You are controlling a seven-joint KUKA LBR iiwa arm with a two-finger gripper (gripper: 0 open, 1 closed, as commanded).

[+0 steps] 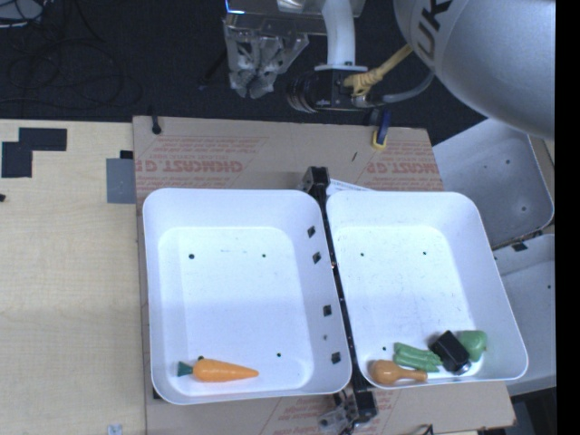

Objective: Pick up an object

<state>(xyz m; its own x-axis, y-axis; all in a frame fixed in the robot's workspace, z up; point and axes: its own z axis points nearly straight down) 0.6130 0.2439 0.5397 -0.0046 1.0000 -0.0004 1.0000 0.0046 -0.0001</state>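
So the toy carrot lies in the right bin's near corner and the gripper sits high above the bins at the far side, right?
Not quite. The camera view shows the toy carrot in the near corner of the left bin, not the right one. The right bin holds the other toys. The gripper does sit high above the bins at the far side.

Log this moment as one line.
tool raised behind bins, nothing held | carrot in left bin | pear, green pieces, black block in right bin
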